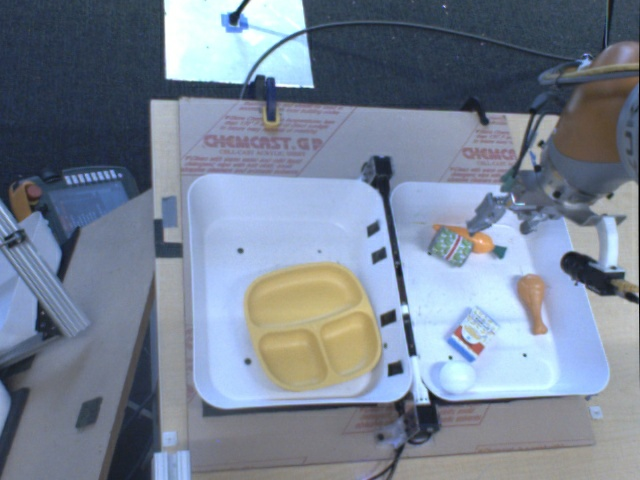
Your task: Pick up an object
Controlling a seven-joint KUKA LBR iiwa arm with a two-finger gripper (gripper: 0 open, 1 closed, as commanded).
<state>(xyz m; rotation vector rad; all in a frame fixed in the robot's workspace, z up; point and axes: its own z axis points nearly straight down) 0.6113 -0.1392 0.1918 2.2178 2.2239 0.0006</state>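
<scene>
The bench (300, 133) carries a brown board with red lettering, and on it my two white bins sit side by side, their inner rims touching along a dark seam. The left bin (290, 218) holds a yellow divided tray (312, 323) in its near half; the far half is bare white floor with open room. The right bin (570, 363) is where I am working. My arm (598, 118) comes in over its far right corner, the orange band above the wrist hanging over the rim there. My end effector (492, 213) sits low over the far part of this bin, just above and beside a green packet (450, 246) and an orange piece (482, 243) that touch each other. I cannot tell from here whether I am spread or pressed together, and nothing shows between my tips. Toward the right wall lies a tan drumstick-shaped toy (534, 300), apart from the rest, with a black part of my rig just beyond it over the rim. Nearer the front, a small white carton (474, 332) with red and blue print lies tilted, and a white ball (457, 376) rests at the front left corner, close against the rim. The middle of this bin's floor, between the packet and the carton, is open.
</scene>
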